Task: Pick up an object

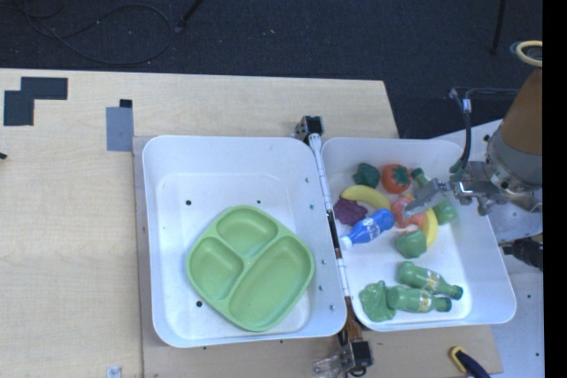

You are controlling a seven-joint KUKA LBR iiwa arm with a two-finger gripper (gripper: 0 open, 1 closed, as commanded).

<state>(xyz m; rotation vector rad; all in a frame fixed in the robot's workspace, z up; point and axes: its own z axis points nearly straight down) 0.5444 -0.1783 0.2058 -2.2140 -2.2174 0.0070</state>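
Camera view gives us the jaws (427, 197) low in the right bin (485, 301), over the yellow banana (368, 196) and beside the tomato (395, 178); whether they are open or closed we cannot tell. Near them lie a blue bottle (368, 228) and two green bottles (423, 289). We see a green divided plate (251, 266) in the left bin (168, 173) on the table (66, 235).

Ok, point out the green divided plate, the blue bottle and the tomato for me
green divided plate (251, 266), camera view, on the ridge between its compartments.
blue bottle (369, 228), camera view, on the middle of its body.
tomato (394, 178), camera view, on its red top.
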